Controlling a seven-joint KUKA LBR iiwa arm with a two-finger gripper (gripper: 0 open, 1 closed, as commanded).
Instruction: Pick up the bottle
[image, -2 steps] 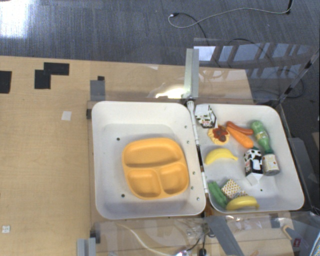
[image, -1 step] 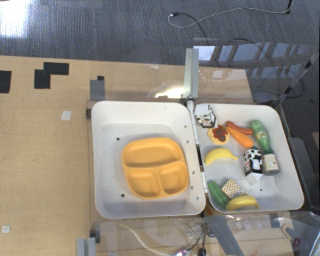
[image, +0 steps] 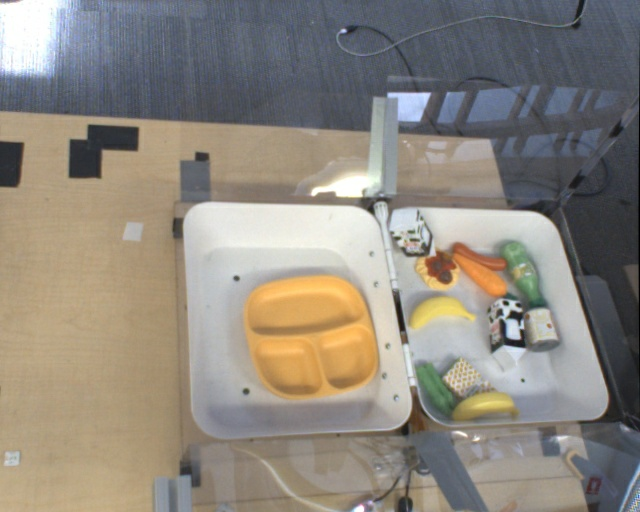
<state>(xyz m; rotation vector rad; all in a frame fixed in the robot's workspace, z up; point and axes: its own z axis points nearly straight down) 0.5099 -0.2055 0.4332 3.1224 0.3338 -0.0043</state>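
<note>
Nothing of the task reads as done: the bottle (image: 521, 270) lies in the right bin (image: 585, 390) among the other things, with nothing lifting it. How far the tool is open, and whether it has hold of anything, I cannot tell, and nothing is touching the bottle.

The bottle is green and lies on its side near the right bin's far right corner, close along the right wall, with its length running from the far edge toward the near one. Just beside it on the left are two orange carrots (image: 481, 268), which look to be touching or nearly touching it. At its near end sit a black-and-white carton (image: 507, 324) and a small can (image: 542, 328), so close that I cannot tell whether they touch it.

Further out, a small printed box (image: 410, 236) stands in the far left corner of that bin, and a yellow banana (image: 440, 312) lies by the left wall. A green vegetable (image: 434, 384) and a second banana (image: 485, 405) lie along the near edge.

The left bin (image: 210, 400) holds a yellow divided plate (image: 310, 335) at its middle. Both bins rest on the counter (image: 90, 330).

The whole job is left, as I judge it: reach, close on the bottle, lift. The crowding at its left side and near end could spoil the grasp.
</note>
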